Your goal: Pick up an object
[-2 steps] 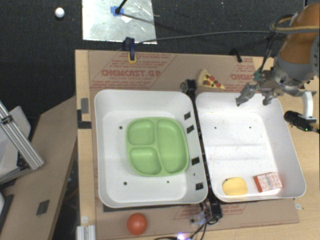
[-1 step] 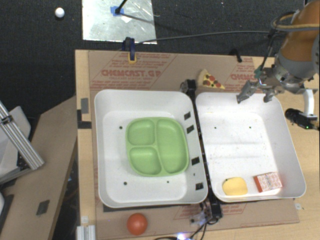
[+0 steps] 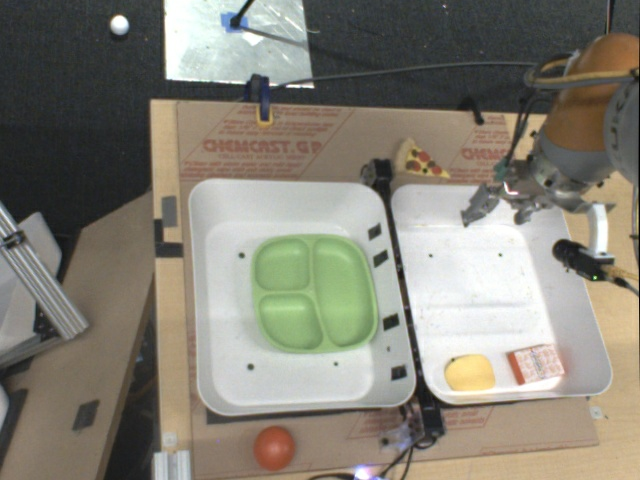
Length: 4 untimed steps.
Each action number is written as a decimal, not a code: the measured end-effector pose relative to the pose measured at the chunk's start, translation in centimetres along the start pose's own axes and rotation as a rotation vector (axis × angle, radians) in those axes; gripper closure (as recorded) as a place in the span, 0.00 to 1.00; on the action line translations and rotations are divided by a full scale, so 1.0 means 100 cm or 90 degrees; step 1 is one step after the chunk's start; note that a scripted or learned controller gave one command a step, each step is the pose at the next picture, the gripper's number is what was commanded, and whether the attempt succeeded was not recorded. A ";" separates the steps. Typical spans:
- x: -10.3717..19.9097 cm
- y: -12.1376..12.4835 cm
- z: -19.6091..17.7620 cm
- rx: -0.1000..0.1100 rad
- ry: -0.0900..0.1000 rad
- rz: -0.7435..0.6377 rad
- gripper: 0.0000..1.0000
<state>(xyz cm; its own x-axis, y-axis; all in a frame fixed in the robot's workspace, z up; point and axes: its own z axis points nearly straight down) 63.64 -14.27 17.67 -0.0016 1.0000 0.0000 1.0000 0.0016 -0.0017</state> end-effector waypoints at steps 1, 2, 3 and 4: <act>-0.001 0.010 0.051 0.000 0.000 -0.002 0.00; -0.001 0.010 0.094 0.000 0.000 -0.002 0.00; -0.001 0.012 0.080 -0.005 -0.001 -0.003 1.00; -0.001 0.022 0.032 -0.006 -0.001 -0.002 1.00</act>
<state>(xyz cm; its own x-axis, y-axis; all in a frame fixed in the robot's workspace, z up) 65.83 -14.39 14.43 -0.0053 1.0000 -0.0013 1.0000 0.0053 0.0077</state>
